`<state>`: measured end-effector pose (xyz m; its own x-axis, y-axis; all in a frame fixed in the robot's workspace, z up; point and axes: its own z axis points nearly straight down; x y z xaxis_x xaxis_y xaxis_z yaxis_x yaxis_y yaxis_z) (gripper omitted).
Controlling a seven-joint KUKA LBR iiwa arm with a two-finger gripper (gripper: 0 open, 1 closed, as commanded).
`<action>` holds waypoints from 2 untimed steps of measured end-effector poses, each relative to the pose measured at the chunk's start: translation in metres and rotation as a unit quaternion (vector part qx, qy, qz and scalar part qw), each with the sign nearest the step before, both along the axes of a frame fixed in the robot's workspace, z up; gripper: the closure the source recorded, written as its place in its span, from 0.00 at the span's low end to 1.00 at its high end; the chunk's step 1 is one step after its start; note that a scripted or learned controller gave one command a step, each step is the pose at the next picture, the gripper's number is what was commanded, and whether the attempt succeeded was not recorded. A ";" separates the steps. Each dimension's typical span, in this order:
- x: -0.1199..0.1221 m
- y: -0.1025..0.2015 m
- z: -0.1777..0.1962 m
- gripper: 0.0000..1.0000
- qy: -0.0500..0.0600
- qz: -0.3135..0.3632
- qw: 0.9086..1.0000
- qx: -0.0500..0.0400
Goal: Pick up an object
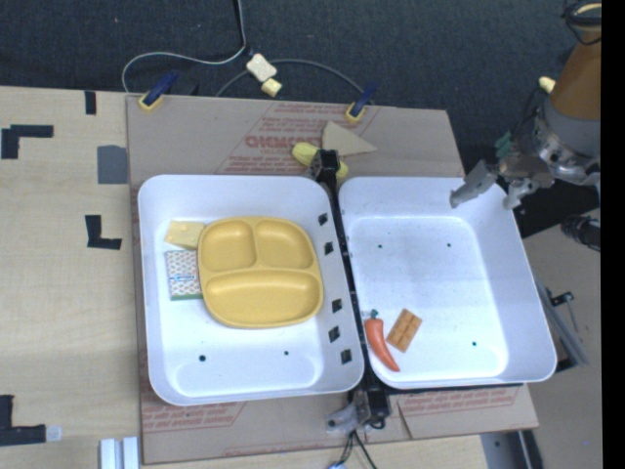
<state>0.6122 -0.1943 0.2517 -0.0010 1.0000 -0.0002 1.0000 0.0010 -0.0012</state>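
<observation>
- Camera view: the claw (485,186) hovers over the right bin's (518,262) upper right rim, fingers spread wide, holding nothing.
- An orange-red chili pepper (380,344) and a brown cracker-like block (403,329) lie near that bin's lower left corner.
- A yellow divided plate (261,272) sits in the left bin (156,291).

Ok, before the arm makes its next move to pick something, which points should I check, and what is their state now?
1. Targets in the right bin: chili and brown block lie near its front left corner. Ok.
2. The two are apart enough to grasp one: they almost touch. Not ok.
3. Gripper over a target: it sits at the bin's back right rim, far from both. Not ok.
4. Nothing between the fingers: cannot tell.
5. Path across the bin floor: bare. Ok.
</observation>
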 end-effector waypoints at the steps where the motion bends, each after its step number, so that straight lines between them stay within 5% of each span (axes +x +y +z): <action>1: -0.081 0.027 -0.079 0.00 0.007 -0.001 1.000 0.003; 2: -0.117 0.087 -0.154 0.00 -0.005 -0.002 1.000 -0.004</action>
<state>0.4951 -0.1070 0.0978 0.0039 1.0000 -0.0081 1.0000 -0.0038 0.0092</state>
